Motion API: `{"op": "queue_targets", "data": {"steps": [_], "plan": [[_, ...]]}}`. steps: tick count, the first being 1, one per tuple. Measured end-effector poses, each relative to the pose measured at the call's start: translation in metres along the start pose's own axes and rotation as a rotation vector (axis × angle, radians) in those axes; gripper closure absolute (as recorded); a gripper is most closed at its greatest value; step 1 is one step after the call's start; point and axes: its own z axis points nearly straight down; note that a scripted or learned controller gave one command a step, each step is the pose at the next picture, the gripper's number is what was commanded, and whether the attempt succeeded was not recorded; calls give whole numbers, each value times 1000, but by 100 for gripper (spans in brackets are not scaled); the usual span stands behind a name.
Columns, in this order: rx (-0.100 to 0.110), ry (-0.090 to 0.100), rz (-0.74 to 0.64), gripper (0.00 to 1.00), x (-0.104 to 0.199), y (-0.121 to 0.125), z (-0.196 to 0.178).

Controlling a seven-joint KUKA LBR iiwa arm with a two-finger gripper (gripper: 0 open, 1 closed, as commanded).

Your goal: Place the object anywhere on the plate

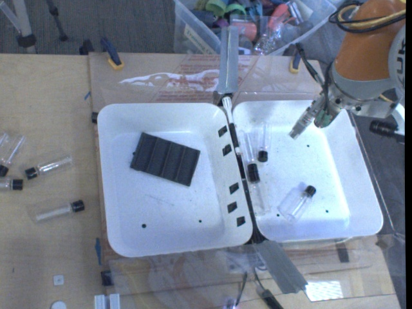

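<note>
Although the clear vial (295,201) lying near the front of the right bin (360,217) looks light and rigid, its smooth round wall will probably slip and roll, so a grip across the mid-body seems safest. Its long axis runs diagonally, black cap pointing far-right. The gripper (297,131) hovers over the far part of that bin, grasping nothing; the dark plate (165,159) lies in the left bin (116,224).
</note>
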Motion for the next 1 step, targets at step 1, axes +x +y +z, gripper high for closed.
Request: {"op": "queue_targets", "data": {"steps": [1], "plan": [[3,-1,595,100,35,45,-101]]}}
